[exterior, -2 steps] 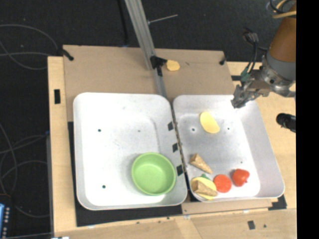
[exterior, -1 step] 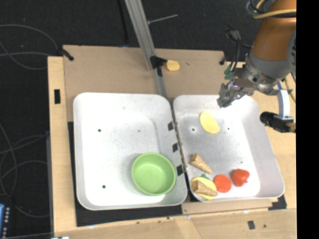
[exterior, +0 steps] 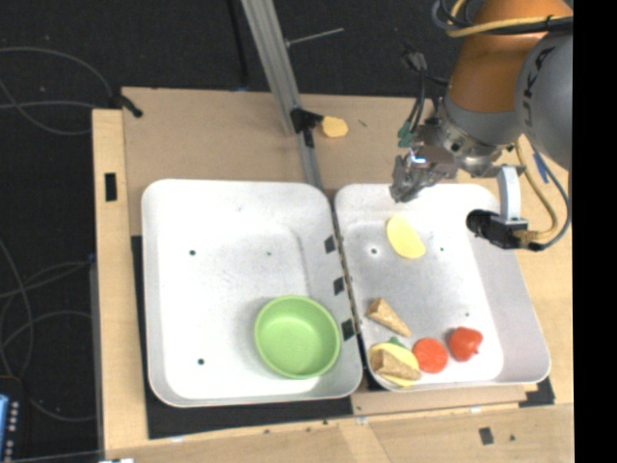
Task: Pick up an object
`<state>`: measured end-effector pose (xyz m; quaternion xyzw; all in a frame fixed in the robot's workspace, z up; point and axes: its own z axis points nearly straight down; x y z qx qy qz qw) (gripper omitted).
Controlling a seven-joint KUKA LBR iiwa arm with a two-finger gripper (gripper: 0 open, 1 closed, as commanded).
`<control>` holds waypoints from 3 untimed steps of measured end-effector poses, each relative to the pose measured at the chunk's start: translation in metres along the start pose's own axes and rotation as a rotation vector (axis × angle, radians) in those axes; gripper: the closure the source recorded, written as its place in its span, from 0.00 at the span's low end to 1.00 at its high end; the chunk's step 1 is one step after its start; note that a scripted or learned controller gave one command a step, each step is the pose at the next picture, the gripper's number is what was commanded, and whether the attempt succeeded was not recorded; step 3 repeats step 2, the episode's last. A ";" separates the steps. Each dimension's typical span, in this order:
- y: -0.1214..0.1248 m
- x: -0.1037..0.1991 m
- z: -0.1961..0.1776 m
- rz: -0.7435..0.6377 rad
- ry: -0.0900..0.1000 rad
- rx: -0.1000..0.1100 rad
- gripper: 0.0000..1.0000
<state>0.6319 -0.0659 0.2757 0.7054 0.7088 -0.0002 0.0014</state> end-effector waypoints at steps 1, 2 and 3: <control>0.005 0.060 0.011 -0.001 0.002 0.002 1.00; 0.016 0.109 0.008 -0.002 0.003 0.000 1.00; 0.016 0.109 0.008 -0.002 0.003 0.000 1.00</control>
